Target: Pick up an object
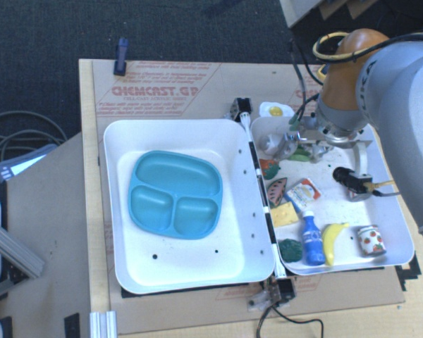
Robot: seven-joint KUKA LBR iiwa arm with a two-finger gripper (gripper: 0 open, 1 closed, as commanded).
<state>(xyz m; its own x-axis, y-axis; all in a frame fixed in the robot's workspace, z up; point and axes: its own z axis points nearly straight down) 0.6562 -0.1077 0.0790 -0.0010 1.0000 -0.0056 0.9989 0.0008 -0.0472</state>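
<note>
Objects for picking lie in the right-hand shallow white bin [398, 248]. Nearest us, at lower right of the frame, we see a small blue plastic bottle [311, 239], a yellow toy banana [332, 241] and a white cup with red spots [371, 240]. We judge them light, stiff and rather slick; the bottle's body offers the surest hold. Left of centre, a blue divided plastic plate [175, 193] sits in the other bin. Further up, the gripper [299, 146] hangs low over the right bin's far end; we cannot tell its state.
</note>
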